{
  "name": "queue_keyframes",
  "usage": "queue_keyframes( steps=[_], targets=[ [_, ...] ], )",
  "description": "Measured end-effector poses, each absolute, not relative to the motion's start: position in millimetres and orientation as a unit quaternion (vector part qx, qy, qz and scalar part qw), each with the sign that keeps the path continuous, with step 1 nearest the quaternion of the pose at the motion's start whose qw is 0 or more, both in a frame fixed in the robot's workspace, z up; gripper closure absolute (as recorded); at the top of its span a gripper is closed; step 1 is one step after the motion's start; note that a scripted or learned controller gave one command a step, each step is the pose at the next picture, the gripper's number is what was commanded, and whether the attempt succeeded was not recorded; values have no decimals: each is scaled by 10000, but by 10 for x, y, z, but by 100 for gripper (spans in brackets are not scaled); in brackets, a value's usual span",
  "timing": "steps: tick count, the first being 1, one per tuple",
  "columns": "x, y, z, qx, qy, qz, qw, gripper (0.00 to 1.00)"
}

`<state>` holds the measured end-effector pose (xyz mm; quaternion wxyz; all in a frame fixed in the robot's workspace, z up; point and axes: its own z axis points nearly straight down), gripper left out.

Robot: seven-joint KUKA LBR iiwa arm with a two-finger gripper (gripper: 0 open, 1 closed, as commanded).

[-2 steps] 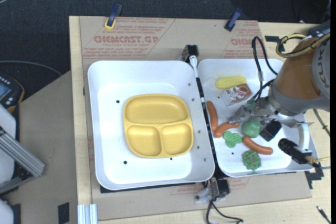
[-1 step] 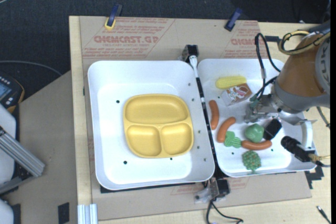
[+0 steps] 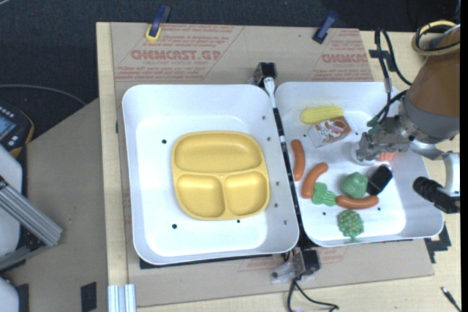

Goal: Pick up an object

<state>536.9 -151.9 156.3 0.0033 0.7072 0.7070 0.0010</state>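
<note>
Roughly left to right: left bin (image 3: 139,157) is sitting on the bench, holding a yellow tray (image 3: 219,175) with three compartments, all bare. Nothing else is lying in that bin.

Right bin (image 3: 417,223) is carrying all the pickable stuff. Two sausages are lying near its left wall: one (image 3: 297,158) running lengthwise, another (image 3: 315,177) slanting just beside it. Corn (image 3: 322,114) is lying at the far side, with a packet (image 3: 330,131) touching or nearly touching it below. Toward the near side, a green veg (image 3: 322,195) is sitting next to a rounder green piece (image 3: 355,184), a third sausage (image 3: 358,202) is lying under that, and a bumpy green fruit (image 3: 350,223) is sitting nearest the front rim. A black block (image 3: 379,178) is lying right of the green piece.

Gripper (image 3: 378,146) is reaching in from the right, hanging low over the bin's right half. Something orange-red is showing at its tip, but it's too small to name, and whether it's gripped I can't tell. Finger state: can't tell either, the wrist is hiding them.

Step, by my read: descending or closing on a target, no lift yet. Next move is calling for a firm close on one item, then a straight rise clear of the neighbours, since the black block and green piece are crowding it.
</note>
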Motion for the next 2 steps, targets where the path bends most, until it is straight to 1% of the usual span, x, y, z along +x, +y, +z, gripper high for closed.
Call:
queue_keyframes(
  steps=[1,2],
  targets=[
    [5428,-1514,2197,7064,7078,19,41,100],
    [5434,-1514,2253,7067,7075,7,19,100]
  ],
)
